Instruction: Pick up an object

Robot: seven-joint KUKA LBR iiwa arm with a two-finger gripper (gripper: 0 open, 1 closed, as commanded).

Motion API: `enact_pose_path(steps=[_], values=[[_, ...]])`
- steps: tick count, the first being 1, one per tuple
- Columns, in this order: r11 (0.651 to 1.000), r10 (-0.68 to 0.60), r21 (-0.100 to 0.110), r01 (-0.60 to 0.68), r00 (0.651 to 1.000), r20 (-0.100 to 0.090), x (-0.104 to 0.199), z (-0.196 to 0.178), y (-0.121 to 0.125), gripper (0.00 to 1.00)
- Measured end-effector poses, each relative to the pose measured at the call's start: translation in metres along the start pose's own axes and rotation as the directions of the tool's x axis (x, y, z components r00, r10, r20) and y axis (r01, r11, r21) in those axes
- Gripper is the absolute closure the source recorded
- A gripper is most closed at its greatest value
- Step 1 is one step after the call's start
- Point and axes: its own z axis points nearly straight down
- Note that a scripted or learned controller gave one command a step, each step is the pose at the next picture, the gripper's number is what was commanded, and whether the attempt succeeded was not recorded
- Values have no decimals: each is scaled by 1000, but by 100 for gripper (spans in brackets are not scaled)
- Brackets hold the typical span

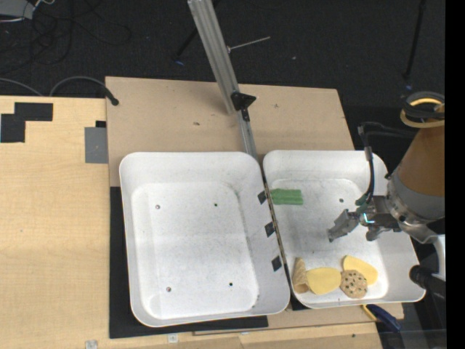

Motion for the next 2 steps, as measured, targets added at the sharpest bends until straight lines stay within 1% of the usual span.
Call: enact_pose_path(steps=[1,2], values=[[1000,4,-5,-4,1000,1,-1,-2,1,0],[1000,1,0,-1,1000,0,-1,41,-1,0]])
